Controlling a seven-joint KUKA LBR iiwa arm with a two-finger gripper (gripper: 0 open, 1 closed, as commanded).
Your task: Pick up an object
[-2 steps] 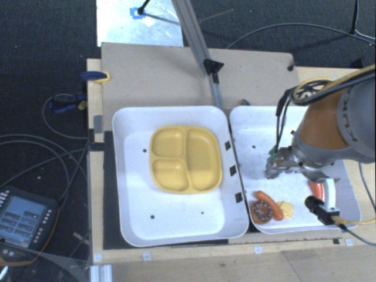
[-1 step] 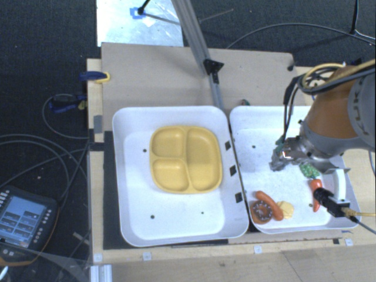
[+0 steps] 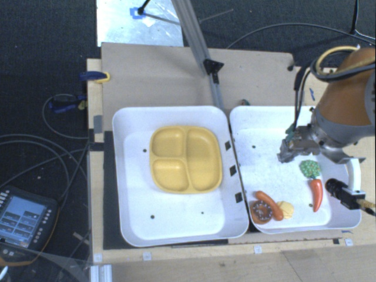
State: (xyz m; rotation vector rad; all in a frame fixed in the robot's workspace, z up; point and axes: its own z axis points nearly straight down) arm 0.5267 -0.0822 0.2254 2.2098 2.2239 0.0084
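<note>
My gripper (image 3: 292, 150) hangs over the right bin (image 3: 258, 122), left of its centre, with the grey and orange arm reaching in from the right. Just right of and below the gripper lies a green broccoli-like piece (image 3: 309, 168). Below that rests a red-orange chili pepper (image 3: 316, 194). Near the bin's front left corner sit a red sausage (image 3: 269, 204), a brown chocolate donut (image 3: 260, 212) and a small pale yellow piece (image 3: 286, 208). Nothing is visible between the fingers.
The left bin (image 3: 132, 216) holds a yellow divided plate (image 3: 185, 159). A grey pole (image 3: 194, 34) slants down from the top to the gap between the bins. Cables and a teach pendant (image 3: 23, 213) lie off the bench at the left.
</note>
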